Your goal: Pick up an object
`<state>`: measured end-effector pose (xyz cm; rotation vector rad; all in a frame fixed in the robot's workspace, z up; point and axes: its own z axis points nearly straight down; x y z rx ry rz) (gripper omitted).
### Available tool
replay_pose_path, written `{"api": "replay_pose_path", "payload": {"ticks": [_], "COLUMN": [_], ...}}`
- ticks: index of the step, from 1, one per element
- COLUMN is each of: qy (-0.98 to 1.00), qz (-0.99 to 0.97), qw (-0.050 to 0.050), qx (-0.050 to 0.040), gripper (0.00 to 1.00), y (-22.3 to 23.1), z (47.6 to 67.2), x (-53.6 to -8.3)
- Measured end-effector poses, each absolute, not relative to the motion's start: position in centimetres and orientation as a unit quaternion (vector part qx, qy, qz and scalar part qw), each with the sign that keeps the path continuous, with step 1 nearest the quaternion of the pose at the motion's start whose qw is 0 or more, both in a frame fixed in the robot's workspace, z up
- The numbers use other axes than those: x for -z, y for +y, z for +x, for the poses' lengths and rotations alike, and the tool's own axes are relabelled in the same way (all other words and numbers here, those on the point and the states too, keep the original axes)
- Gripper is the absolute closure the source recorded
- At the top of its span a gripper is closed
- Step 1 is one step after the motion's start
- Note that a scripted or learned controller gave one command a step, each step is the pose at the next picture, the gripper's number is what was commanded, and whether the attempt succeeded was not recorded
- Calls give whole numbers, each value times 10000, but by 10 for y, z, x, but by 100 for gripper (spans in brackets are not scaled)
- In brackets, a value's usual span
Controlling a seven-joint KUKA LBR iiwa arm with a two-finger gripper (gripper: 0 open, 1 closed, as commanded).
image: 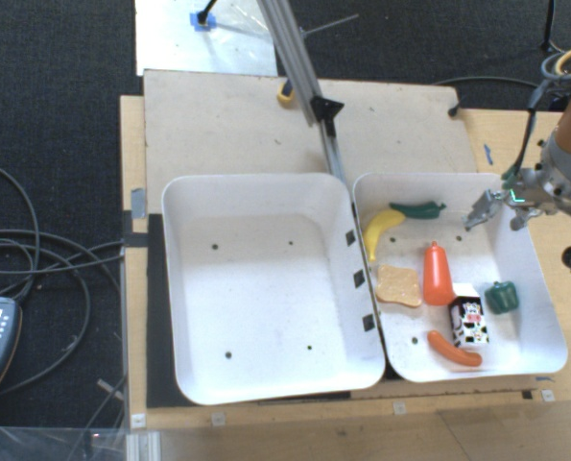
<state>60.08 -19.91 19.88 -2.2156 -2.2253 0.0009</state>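
Arm: entered from the right edge, wrist (pixel 565 166) above the right bin's far-right rim, orange band at the frame edge, reaching leftward.
Gripper (pixel 494 209): held over the right bin's (pixel 539 267) upper right part, fingers spread apart with nothing between them; one fingertip (pixel 475 221) pointed down-left, the other sat just to its right.
Pepper (pixel 418 209): dark green and long, lay near the far wall, left of the gripper and apart from it.
Banana (pixel 381 229): curved, just beside the pepper's left end, near the dividing wall.
Bottle (pixel 438 271): orange, lay mid-bin, below the pepper.
Toast (pixel 399 286): flat, touched the bottle's left side.
Carton (pixel 467 321): black-and-white spotted, stood just below the bottle.
Sausage (pixel 454 351): orange-red, lay at the carton's base near the front wall.
Green block (pixel 502 298): right of the carton, below the gripper, well apart from it.
Left bin (pixel 184 286): beside the right bin, their walls touching.
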Motion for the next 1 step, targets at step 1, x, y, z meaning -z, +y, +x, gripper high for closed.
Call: {"api": "replay_pose_path", "payload": {"ticks": [1], "qy": [-7093], "qz": [-7049], "qw": [-10], "qx": [3], "gripper": [0], "y": [-199], "z": [602], "x": [-201]}}
